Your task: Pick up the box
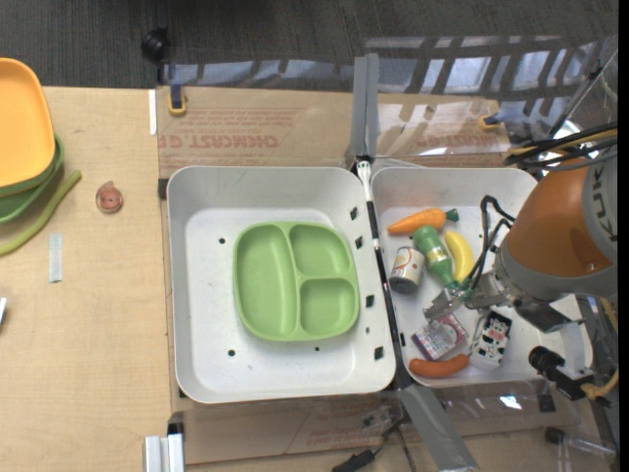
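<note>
In the right bin [521, 180], nearest the front, a red sausage-like toy [439, 366] lies just beside the box [492, 339], a small white carton. The end effector [470, 295] hovers just behind it; I cannot tell its grip state. A good pick means centring over the carton, clear of the packet [439, 337]. Beyond lie a can [405, 266], banana [459, 251] and carrot [421, 220].

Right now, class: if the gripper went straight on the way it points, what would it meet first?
The gripper points down and leftward into the right bin. Probably it would first meet the small packet just below its tip, rather than the box beside it; depth is unclear from this slant.
</note>
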Motion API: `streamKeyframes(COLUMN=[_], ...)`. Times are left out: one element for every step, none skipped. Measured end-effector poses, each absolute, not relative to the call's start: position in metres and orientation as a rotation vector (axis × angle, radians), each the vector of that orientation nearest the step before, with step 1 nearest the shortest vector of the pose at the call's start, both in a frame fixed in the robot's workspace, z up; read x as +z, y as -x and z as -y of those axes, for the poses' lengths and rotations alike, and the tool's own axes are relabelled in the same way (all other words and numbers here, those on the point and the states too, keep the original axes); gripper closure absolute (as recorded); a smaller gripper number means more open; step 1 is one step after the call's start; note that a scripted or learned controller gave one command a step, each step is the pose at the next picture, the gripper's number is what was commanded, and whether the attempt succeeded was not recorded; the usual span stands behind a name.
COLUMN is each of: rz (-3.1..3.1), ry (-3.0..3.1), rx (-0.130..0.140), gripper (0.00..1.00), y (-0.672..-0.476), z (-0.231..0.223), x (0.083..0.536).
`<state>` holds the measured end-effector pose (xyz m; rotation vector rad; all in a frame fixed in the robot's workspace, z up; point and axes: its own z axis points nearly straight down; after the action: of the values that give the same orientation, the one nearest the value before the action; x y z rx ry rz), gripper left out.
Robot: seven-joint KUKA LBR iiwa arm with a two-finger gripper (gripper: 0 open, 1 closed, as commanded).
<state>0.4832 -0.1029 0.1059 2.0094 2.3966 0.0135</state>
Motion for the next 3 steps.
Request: streamKeyframes(rz=[-2.456,-2.453,-2.453], ry=[-1.939,-1.940,-1.940], rx=[0.007,0.010,0.010], gripper=[0.00,1.00,0.00], y=[-0.4811,-0.4823,-0.4823], z=[0.0985,0.0987,0.0987], x=[0.0964,0.1057,0.1057])
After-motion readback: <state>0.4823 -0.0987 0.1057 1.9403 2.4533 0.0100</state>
